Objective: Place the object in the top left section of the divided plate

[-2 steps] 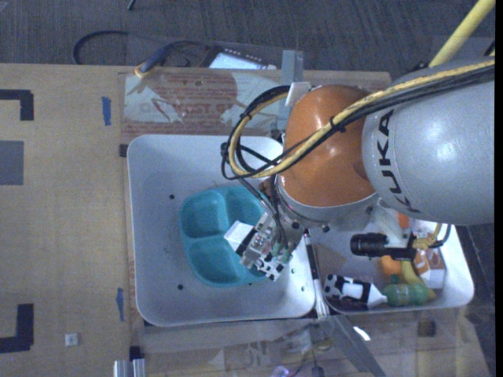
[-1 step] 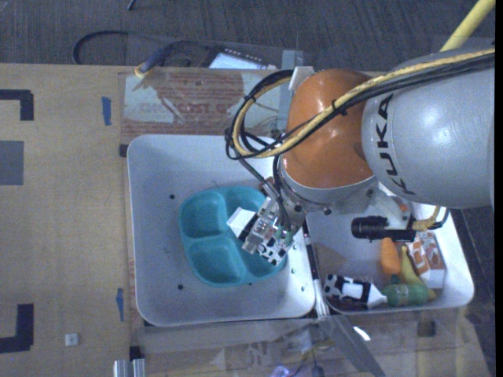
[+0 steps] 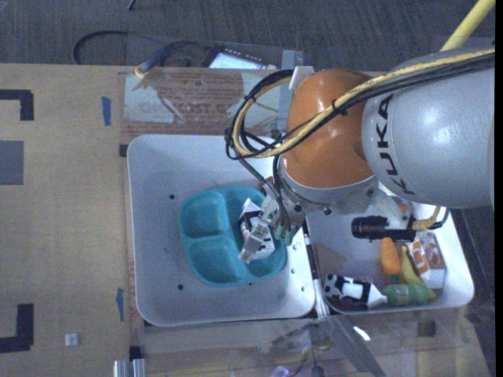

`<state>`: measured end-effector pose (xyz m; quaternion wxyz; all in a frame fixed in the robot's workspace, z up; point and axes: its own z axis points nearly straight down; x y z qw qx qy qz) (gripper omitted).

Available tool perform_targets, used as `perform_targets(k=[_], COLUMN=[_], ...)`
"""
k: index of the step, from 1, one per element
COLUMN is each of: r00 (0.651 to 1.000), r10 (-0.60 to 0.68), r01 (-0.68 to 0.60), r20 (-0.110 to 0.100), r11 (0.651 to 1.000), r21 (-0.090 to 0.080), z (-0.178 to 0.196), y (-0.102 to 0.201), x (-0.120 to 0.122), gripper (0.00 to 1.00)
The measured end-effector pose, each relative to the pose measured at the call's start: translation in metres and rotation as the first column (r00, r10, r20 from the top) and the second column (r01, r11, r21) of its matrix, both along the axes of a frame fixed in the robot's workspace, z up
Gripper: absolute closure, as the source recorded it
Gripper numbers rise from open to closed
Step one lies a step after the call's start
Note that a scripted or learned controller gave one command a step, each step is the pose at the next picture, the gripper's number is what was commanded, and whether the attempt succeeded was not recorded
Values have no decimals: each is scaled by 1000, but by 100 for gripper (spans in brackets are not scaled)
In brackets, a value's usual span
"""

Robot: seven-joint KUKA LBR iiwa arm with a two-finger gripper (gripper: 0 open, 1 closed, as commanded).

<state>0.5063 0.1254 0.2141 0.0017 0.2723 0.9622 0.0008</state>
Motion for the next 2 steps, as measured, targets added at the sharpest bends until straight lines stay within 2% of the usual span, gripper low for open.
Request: perform_targets(k=[1, 2], r00=[1000, 998], r10=[1, 55], r01=[-1, -55], r20=[4, 0], r11=[1000, 998], r21=[1, 1], z=[10, 25], y=[1, 36], x=[1, -27], gripper=[100, 100])
